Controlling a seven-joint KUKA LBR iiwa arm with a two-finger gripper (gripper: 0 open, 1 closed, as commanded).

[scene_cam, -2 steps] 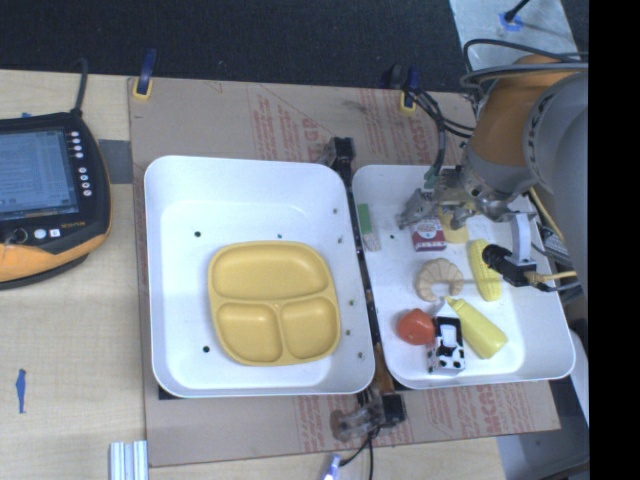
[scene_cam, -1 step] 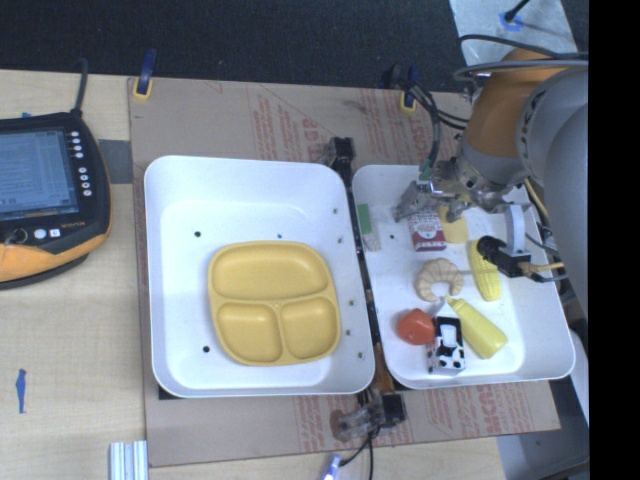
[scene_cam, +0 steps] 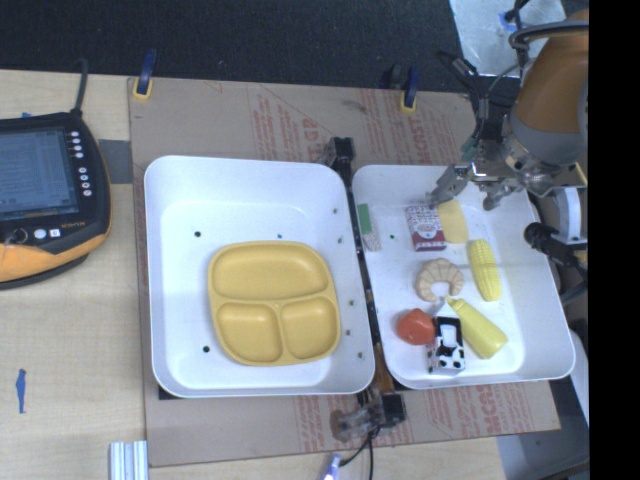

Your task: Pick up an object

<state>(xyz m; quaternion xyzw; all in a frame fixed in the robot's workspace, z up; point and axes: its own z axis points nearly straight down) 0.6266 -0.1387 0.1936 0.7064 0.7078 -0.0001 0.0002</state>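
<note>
The red-and-white carton [scene_cam: 426,228] lies flat in the right bin [scene_cam: 540,298], near its upper left part, touching a pale yellow block [scene_cam: 453,221] on its right. The hand [scene_cam: 465,196] hangs just above both with its two dark fingers spread apart, nothing between them. Lower in that bin lie a corn cob [scene_cam: 485,268], a shrimp [scene_cam: 440,279] and a tomato [scene_cam: 414,326].
</note>
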